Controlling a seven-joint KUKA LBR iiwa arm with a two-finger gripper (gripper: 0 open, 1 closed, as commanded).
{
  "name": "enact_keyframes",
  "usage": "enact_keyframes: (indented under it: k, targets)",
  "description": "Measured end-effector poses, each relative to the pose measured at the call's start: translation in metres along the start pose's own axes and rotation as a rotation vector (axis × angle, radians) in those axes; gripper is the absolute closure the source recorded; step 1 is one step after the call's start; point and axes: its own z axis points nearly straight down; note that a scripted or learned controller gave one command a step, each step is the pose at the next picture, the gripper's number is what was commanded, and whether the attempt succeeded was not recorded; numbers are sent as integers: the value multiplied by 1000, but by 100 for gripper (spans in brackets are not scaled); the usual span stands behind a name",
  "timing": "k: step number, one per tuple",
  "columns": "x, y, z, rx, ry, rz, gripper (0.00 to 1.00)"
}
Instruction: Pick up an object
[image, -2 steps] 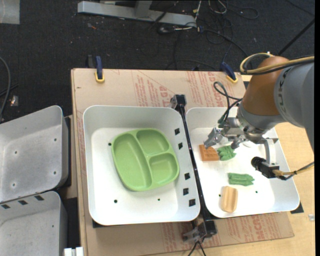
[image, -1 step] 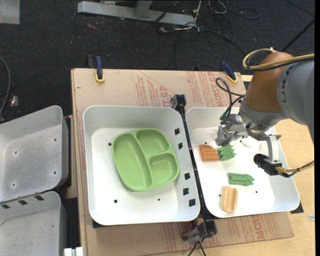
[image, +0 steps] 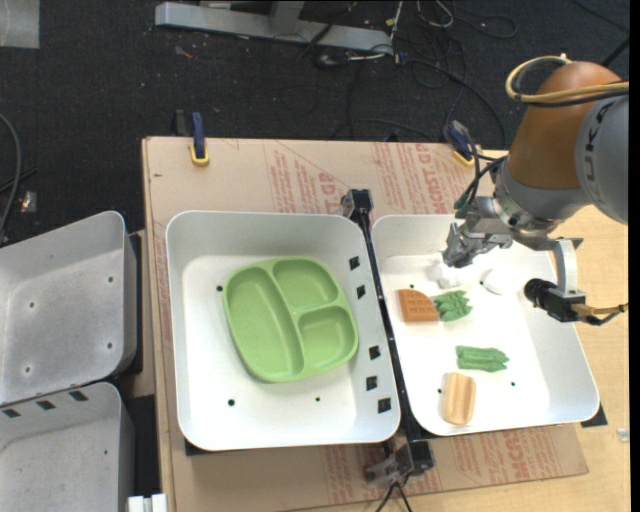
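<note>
The right bin (image: 560, 375) holds an orange waffle-like square (image: 418, 305) with a green leafy piece (image: 454, 305) touching its right side. Nearer the front lie another green piece (image: 482, 357) and a tan bun (image: 458, 397). Two small white items sit near the back, one (image: 440, 272) under the gripper and one (image: 493, 283) to its right. My gripper (image: 455, 252) hangs low over the back of this bin, just above the small white item and behind the waffle. Nothing shows in its grasp.
In the left bin (image: 190, 300) lies a green divided plate (image: 290, 318). A black divider with clips (image: 375, 310) runs between the bins. A black fitting with a cable (image: 552, 297) hangs off the arm over the right bin's right side. Grey trays (image: 60, 300) stand at far left.
</note>
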Motion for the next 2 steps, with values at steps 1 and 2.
enact_keyframes:
  k: [1, 2]
  targets:
    - [1, -1, -63, -1, 0, 0, 100]
    - [1, -1, -80, 2, 0, 0, 100]
